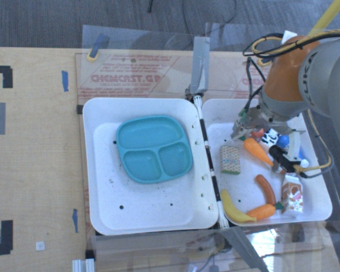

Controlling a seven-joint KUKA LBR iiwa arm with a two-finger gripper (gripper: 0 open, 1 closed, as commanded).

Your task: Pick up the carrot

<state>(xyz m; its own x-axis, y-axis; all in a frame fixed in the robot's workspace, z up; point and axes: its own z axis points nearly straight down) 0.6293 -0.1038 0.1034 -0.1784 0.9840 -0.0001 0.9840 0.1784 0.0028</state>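
Observation:
A small orange carrot point(262, 211) with a green top lies near the front edge of the right bin point(323, 205), next to a banana point(232, 207). A second long orange piece point(258, 151), tapered like a carrot, lies slantwise in the middle of the same bin. My gripper point(245, 129) hangs at the back of the right bin, just over the upper left end of that second orange piece and far from the green-topped carrot. The wrist hides what is under it.
The right bin also holds a brown sausage point(266, 188), a speckled sponge block point(230, 159), a small carton point(293, 192) and blue, white and black items point(280, 143). A teal divided plate point(154, 148) sits in the left bin point(96, 169).

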